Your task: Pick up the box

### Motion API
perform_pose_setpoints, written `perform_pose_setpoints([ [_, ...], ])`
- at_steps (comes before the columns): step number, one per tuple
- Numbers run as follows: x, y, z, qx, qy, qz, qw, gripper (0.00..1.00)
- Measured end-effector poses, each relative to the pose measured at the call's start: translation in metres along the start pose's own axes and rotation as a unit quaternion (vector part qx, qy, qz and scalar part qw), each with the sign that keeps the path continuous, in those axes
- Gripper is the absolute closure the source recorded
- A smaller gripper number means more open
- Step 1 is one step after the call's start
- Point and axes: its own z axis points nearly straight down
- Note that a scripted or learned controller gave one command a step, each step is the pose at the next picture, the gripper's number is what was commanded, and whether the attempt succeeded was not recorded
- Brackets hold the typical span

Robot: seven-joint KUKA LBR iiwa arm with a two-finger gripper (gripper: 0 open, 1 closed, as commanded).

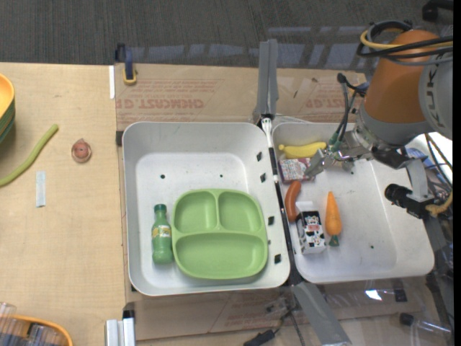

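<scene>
So the box (311,232) sits against the right bin's (374,258) left wall near its front edge, with a carrot (333,215) just beside it and a red sausage (291,197) behind. The gripper (322,159) hangs toward the bin's back-left corner by a banana (302,150) and small packet (292,169); can't tell its open/closed state.

A robotics lab bench, set up for pick-and-place trials.

The grey and orange arm (403,85) trailed loose cables over two white bins (137,215) clamped side by side on flattened cardboard (187,96). Toy food, such as a plastic banana (302,149) and carrot (332,215), stood in for real goods, and grey office carpet (202,13) lay beyond the wooden bench (65,251).
</scene>
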Motion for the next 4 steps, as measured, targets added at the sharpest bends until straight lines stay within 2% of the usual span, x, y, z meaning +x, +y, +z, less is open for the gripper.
perform_pose_setpoints([
  [1, -0.033, 0.015, 0.099, -0.001, 0.0, -0.01, 1.0, 0.0],
  [2, -0.04, 0.053, 0.103, 0.007, 0.001, 0.112, 0.9937, 0.0],
  [3, -0.04, 0.063, 0.106, 0.019, 0.003, 0.135, 0.9906, 0.0],
  [4, -0.042, 0.064, 0.096, 0.016, -0.001, 0.135, 0.9908, 1.0],
])
